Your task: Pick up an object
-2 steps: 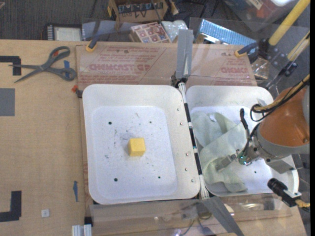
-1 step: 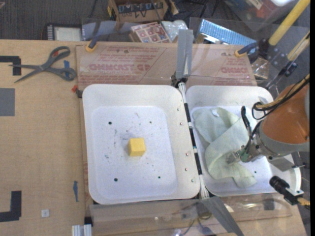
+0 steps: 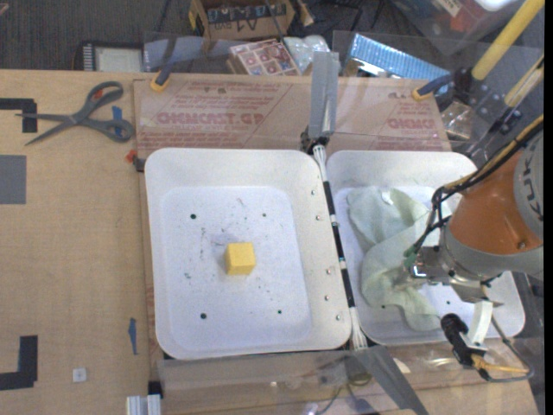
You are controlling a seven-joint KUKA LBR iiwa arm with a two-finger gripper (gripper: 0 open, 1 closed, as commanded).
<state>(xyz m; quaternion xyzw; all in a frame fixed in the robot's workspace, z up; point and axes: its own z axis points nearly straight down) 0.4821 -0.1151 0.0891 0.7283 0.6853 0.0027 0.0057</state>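
I have the arm low over the right bin (image 3: pixel 510 314), with the gripper (image 3: pixel 413 271) down against the crumpled pale cloth (image 3: pixel 384 232) that lies across that bin's left half, so I judge this to be the grasping step on the cloth. From this angle the wrist hides the tips and I cannot tell whether the gripper is apart or together. The small yellow block (image 3: pixel 241 258) sits alone in the middle of the left bin (image 3: pixel 173 180), well apart from the arm, and before lifting I would want a bunch of cloth firmly pinched, since loose fabric may slip free.
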